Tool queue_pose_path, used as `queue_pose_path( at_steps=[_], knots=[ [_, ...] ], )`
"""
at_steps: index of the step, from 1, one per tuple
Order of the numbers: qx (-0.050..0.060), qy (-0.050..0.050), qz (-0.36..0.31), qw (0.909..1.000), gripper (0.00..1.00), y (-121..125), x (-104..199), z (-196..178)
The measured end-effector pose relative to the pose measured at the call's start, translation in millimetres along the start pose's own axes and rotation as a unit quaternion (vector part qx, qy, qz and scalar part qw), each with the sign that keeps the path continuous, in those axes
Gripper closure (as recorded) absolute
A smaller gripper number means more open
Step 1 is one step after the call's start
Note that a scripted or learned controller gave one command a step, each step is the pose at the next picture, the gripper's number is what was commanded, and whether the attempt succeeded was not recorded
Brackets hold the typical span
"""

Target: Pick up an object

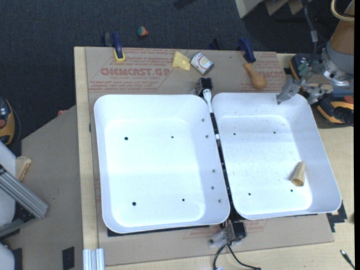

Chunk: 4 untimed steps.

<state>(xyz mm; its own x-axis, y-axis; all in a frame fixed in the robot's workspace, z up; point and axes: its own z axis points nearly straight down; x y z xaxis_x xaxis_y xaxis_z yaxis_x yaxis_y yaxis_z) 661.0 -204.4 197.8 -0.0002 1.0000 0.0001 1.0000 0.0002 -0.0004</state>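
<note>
We record a flat brown board (140,72) with red printed lettering along its far edge, carrying two shallow white bins side by side. The left bin (112,151) is smooth moulded plastic with rounded corners and small dark dots on its floor. The right bin (253,151) is of the same make, its floor finely speckled.

The grey metal arm (337,55) enters at the board's far right corner. Its gripper (293,89) hangs over the far right corner of the right bin; we cannot tell how its fingers stand, nor whether they have hold of anything.

A tan object (298,174), short and roughly cone-shaped, lies on the right bin's floor near its right edge, toward the near corner, well apart from the gripper.

On the board's far edge we note a wooden-looking brown piece with a rounded end (255,76), a yellow wedge (181,61) and, just beside it, a small white block (201,63). Two blue clamps (117,45) grip that edge.
</note>
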Motion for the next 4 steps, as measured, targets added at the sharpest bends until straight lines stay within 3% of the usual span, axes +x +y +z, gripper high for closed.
queue_pose_path(
  at_steps=[1,2,3,4],
  knots=[
    [-0.011,-0.003,-0.002,0.9999,0.00,-10,21,-237],
    [-0.004,-0.003,-0.001,1.0000,1.00,-10,21,-236],
    [0.006,0.003,-0.005,1.0000,1.00,-16,128,-122],
    [0.003,0.002,-0.005,1.0000,1.00,5,228,-89]
  ],
)
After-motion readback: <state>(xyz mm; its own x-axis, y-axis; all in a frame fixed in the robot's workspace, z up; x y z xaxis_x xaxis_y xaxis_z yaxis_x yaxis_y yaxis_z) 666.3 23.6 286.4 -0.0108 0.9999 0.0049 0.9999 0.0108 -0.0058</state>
